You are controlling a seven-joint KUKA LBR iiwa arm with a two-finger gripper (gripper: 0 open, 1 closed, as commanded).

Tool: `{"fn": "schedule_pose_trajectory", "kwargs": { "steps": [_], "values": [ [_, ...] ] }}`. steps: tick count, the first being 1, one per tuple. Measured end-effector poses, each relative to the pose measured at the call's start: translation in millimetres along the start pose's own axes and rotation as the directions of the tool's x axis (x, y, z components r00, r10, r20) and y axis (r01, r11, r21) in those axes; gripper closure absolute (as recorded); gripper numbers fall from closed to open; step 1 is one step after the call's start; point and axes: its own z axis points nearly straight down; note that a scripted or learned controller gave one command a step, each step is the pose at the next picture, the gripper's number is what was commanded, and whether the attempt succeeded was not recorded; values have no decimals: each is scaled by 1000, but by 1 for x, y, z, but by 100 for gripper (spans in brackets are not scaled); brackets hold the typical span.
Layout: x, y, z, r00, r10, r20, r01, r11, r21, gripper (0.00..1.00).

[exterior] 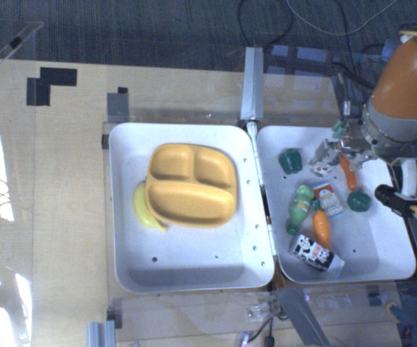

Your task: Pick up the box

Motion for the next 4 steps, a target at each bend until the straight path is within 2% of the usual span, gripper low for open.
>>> {"fn": "schedule_pose_trajectory", "kwargs": {
  "steps": [1, 2, 3, 4],
  "values": [
    [18, 33, 117, 968, 252, -1, -252, 968, -4, 0],
    [-50, -11, 116, 939, 344, 1, -344, 939, -4, 0],
    [-50, -11, 116, 939, 344, 1, -344, 939, -4, 0],
    [-65, 68, 118, 825, 566, 2, -566, 825, 1, 0]
  ]
}}
